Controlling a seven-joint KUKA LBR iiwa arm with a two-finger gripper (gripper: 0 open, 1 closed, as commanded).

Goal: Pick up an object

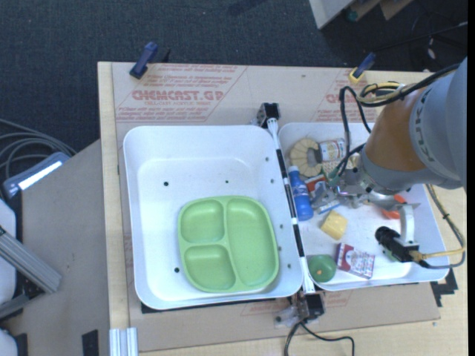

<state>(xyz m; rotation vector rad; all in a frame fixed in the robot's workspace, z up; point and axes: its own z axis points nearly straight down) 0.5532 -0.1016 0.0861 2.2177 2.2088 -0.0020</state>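
The arm [434, 124] is a thick, rounded grey body with a broad orange band [392, 141] above the wrist — smooth and glossy. Black cables [349, 113] loop along its side, and a yellow-tipped lead sits near its top.

The left bin [148, 154] just has a green divided plate [227, 242] sitting toward its front edge, and there's a blue clamp [143, 59] on the bench's [193, 91] back left corner.
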